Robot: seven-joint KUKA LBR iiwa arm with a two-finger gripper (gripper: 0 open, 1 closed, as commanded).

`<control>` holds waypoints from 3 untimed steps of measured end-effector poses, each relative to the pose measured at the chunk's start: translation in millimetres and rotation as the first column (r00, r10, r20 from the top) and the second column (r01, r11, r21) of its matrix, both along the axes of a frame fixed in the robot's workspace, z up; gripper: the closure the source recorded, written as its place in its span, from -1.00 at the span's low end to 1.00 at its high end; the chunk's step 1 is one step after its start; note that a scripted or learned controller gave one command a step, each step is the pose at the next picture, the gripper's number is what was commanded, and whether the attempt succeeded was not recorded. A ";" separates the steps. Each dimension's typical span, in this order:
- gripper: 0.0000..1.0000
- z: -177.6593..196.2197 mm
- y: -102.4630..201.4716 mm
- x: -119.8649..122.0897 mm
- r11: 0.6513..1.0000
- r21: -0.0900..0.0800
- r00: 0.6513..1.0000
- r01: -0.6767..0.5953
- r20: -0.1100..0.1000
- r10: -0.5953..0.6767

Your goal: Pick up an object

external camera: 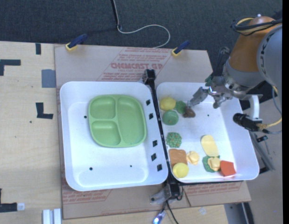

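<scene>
Cardboard (pixel 135 64) (red print, illegible); bins (pixel 69 125)

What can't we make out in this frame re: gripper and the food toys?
- Gripper: finger state unclear; too small and blurred against the right bin.
- Small brown item under the gripper tip: identity and contact unclear, too small.
- Green item beside it: partly hidden by the brown item.
- Green-yellow toy: overlapped by the orange block, shape unclear.
- Arm: cut off by the top right edge.
</scene>
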State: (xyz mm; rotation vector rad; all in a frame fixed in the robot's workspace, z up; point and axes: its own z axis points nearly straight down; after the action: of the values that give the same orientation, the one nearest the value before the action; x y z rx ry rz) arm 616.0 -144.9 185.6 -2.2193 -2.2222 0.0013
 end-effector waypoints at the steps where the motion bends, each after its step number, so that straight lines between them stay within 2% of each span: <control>1: -1.00 -1.6 70.1 11.5 1.000 0.001 1.000 -0.006 0.000 0.006; 2: 1.00 8.1 66.6 10.7 1.000 0.001 1.000 -0.002 -0.001 0.002; 3: 1.00 89.8 153.2 12.7 1.000 0.003 1.000 -0.010 0.009 0.010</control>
State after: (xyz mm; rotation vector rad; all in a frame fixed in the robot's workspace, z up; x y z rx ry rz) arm 628.7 8.3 275.4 -2.2114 -2.2356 -0.0117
